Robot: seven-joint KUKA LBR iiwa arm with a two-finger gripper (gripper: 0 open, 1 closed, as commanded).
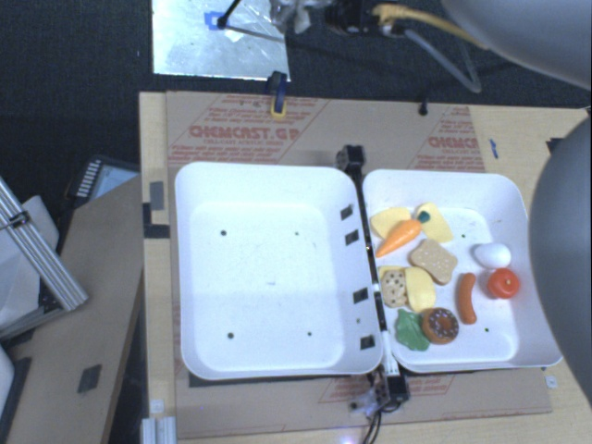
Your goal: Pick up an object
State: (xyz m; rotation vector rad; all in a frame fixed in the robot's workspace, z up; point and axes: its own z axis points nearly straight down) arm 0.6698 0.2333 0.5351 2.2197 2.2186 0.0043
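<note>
The right bin [514,340] holds a cluster of toy foods. Among them are an orange carrot [400,236], a bread slice [433,261], a white egg [491,254], a red tomato [503,284], a sausage [466,299], a chocolate donut [439,326], a green leaf [412,331], a speckled cracker [394,287] and yellow pieces [389,219]. My gripper [301,3] hangs high at the top of the view, blurred, beyond the bins' far edge and well apart from all the food. Nothing shows in its grasp.
The left bin [268,266] lies beside the right one, joined by a black divider with clips [361,248]. Both rest on a cardboard sheet [240,128]. A silver plate [217,26] lies behind. The grey arm [564,248] covers the right edge.
</note>
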